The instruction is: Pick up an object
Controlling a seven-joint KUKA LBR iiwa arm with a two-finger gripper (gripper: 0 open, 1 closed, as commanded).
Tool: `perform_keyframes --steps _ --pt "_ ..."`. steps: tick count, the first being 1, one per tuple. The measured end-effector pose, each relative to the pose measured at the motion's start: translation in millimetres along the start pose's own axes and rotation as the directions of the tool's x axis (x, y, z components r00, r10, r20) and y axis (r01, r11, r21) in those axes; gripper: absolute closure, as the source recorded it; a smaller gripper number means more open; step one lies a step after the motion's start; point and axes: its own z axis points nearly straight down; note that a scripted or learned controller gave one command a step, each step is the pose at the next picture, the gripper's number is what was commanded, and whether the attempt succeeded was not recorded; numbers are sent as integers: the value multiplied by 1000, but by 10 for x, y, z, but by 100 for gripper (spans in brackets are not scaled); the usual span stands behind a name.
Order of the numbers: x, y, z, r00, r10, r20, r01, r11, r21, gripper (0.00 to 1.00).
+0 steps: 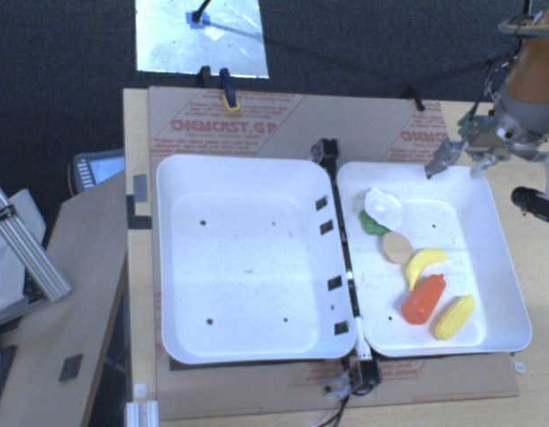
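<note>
Hovering my gripper (459, 156) spread and empty at upper right, I can drop onto the banana (425, 264) clustered lower right.

A single fixed camera looks down at a slant from above the near edge of the bench (256, 114), far enough back to take in both white bins (247, 256) whole, the arm (528, 87) entering at the right edge

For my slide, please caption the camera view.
Gripper above right bin holding banana, orange bottle, corn.
</note>
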Motion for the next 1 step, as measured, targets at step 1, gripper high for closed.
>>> perform_keyframes --steps 1 --pt "1028 -487 -162 1000 -8 -3 8 1000 3 0"
